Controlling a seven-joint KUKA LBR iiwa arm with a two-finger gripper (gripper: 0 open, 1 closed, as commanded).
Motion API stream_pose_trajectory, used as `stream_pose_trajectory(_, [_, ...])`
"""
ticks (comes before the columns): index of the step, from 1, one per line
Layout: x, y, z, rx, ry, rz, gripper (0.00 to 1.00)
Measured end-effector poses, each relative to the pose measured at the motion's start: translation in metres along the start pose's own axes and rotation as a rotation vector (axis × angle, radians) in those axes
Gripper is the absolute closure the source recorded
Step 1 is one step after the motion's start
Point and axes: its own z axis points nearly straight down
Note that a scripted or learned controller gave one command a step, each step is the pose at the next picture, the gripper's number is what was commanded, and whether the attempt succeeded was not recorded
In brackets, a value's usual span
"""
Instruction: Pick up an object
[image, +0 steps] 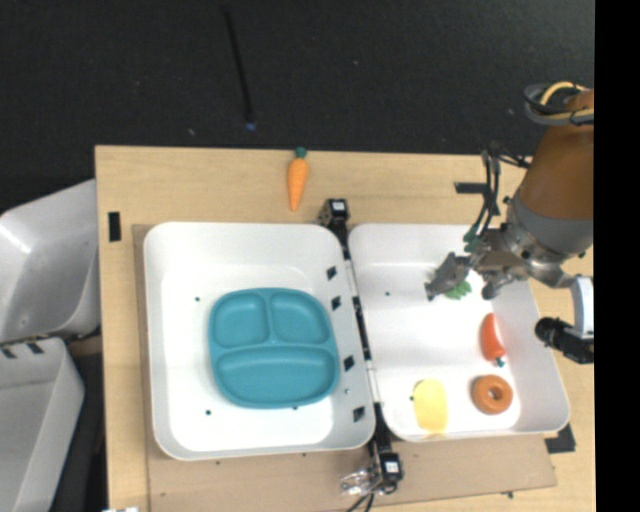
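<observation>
Desk: light wood, carrying two shallow white bins side by side.

Left bin: holds one teal divided plate with three compartments, lying flat near the bin's middle.

Right bin: holds four small items.
- Green object: small, in the upper part of the bin, partly covered by the gripper; its kind cannot be told.
- Red-orange oblong item: near the right wall, below the green object.
- Brown ring-shaped item, doughnut-like: at the lower right, just below the red-orange item.
- Yellow item: at the lower edge, left of the ring and apart from it.

Outside the bins: toy carrot, orange with a green top, lying on the desk above the left bin's upper right corner.

Arm: grey with an orange band, entering from the right over the right bin.

Gripper: low over the upper part of the right bin, fingers spread fairly wide, one to each side of the green object. Whether they touch it cannot be told; nothing is clearly held.
</observation>
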Motion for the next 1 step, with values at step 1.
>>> stream_pose_trajectory(1, [0.0001,0.0022,-0.0066,-0.013,-0.002,-0.003,0.0])
